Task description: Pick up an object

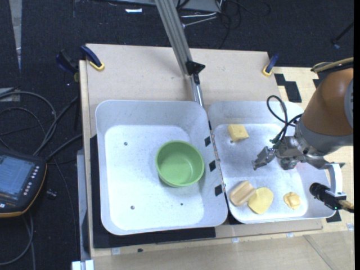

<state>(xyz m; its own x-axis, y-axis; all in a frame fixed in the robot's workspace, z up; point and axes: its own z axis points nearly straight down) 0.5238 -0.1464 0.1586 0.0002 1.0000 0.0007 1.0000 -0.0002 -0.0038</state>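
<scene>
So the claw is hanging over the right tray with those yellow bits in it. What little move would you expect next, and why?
Probably a short move toward the near edge and down. The gripper hovers over bare floor of the right bin, with nothing between its fingers. The closest pieces look like the tan block and the round yellow piece just below it; the yellow cube lies farther back.

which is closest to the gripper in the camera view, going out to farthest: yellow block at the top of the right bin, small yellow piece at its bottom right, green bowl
Measured from the gripper:
1. Yellow block, up and left in the right bin.
2. Small yellow piece, lower right; close to the first, narrowly behind.
3. Green bowl, in the left bin, clearly farthest.
</scene>
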